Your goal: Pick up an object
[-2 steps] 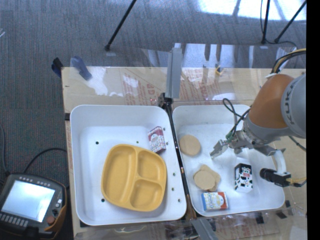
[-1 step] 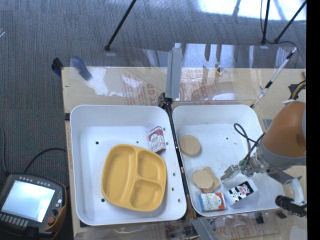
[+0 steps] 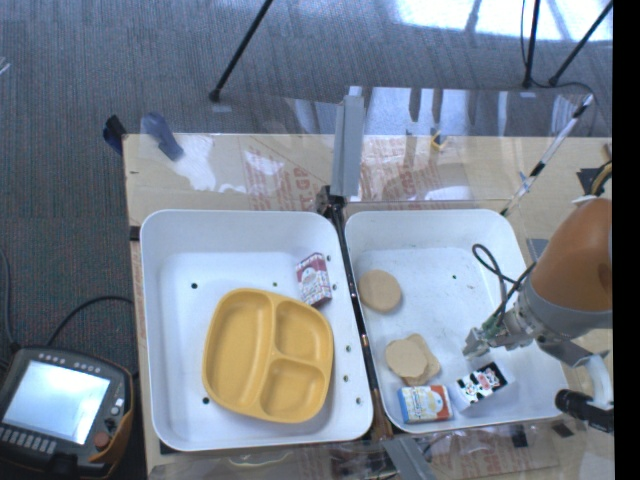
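Two white bins sit side by side on a pale wooden worktop [image 3: 200, 168], which stands on dark grey carpet [image 3: 120, 48]. Light falls in bright patches at the top of the carpet, where thin black stand legs [image 3: 245, 38] slant down. At the far left, low on the floor, a pendant [image 3: 62, 403] with a lit screen lies with its cable curling away. A blue object [image 3: 160, 136] rests near the worktop's back left corner, beside a glare patch.

The left bin [image 3: 165, 238] holds a yellow tray [image 3: 268, 354] with three compartments, lying flat. Just behind the tray's right corner a small red carton [image 3: 314, 279] lies close to the bin's right wall. A grey upright post [image 3: 347, 148] rises behind the seam between the bins.

The right bin [image 3: 430, 226] holds a tan disc [image 3: 380, 291] near its left wall, and nearer the front two more tan discs [image 3: 412, 359] overlapping. In front of them lies a small orange and blue carton [image 3: 424, 403], and just right of it a black and white carton [image 3: 482, 383].

The end effector [image 3: 478, 343] hangs above the right bin's floor, just behind the black and white carton, apart from it; nothing is seen between its tips, and I cannot tell how far apart they stand. A black cable [image 3: 490, 263] loops behind it. The grey arm [image 3: 570, 313] with its orange band [image 3: 585, 253] enters from the right.
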You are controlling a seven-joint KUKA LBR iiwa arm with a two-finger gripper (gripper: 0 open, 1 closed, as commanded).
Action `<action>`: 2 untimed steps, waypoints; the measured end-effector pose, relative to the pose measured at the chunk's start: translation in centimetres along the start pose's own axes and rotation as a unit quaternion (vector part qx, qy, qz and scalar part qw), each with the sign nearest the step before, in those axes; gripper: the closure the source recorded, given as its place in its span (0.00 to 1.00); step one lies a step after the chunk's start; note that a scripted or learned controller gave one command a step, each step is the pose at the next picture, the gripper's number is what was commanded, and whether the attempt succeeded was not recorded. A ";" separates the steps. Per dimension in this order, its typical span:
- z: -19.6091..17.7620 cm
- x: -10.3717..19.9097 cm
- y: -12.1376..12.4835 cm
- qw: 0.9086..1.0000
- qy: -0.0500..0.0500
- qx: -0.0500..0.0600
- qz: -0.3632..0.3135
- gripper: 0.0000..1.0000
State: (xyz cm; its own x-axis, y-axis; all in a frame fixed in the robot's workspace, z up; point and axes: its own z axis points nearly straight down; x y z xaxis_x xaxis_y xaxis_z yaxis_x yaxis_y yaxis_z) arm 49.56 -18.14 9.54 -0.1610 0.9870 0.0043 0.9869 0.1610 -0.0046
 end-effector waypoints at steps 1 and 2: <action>0.0 0.0 0.0 1.000 0.000 0.000 0.000 0.00; -0.8 -0.1 -0.1 1.000 0.001 0.001 0.003 1.00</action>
State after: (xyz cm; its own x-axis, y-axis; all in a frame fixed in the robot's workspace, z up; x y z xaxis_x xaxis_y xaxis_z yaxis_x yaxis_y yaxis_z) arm 49.48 -18.22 10.38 -0.1546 0.9880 0.0058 0.9880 0.1546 -0.0066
